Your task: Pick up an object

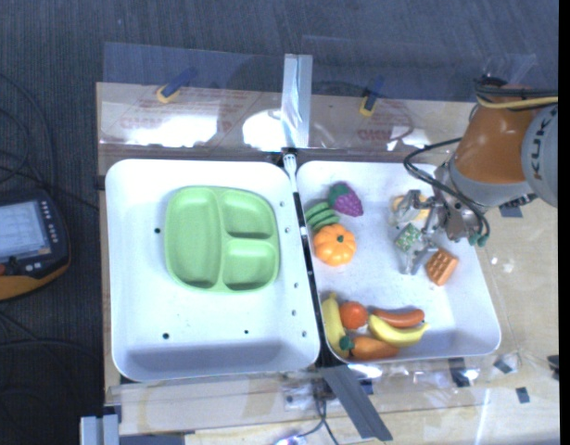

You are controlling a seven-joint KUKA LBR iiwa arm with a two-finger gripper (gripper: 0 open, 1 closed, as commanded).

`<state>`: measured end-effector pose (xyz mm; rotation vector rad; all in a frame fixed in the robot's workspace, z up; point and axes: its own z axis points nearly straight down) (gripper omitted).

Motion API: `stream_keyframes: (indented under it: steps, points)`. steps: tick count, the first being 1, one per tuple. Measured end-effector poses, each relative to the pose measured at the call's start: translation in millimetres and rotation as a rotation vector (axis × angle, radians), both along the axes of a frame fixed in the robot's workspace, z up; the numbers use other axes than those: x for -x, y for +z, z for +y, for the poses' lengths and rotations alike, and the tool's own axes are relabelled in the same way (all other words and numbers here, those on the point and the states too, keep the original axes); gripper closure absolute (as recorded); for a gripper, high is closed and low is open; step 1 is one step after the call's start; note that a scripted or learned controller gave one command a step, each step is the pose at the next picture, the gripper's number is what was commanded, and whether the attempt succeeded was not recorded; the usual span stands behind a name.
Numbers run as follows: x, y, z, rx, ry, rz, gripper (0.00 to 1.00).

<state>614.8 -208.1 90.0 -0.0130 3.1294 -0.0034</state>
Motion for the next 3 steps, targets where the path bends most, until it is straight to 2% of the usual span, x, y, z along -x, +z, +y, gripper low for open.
stream_keyframes:
  steps: [1,2,3]
  points:
    - [2.7,0.0,-13.0,0.001,0.056,-0.001,0.0]
    - [71.3,1.0,-14.7,0.0,0.023,0.001,0.0]
    - [68.9,1.5,17.7,0.008,0.21,-0.003,0.0]
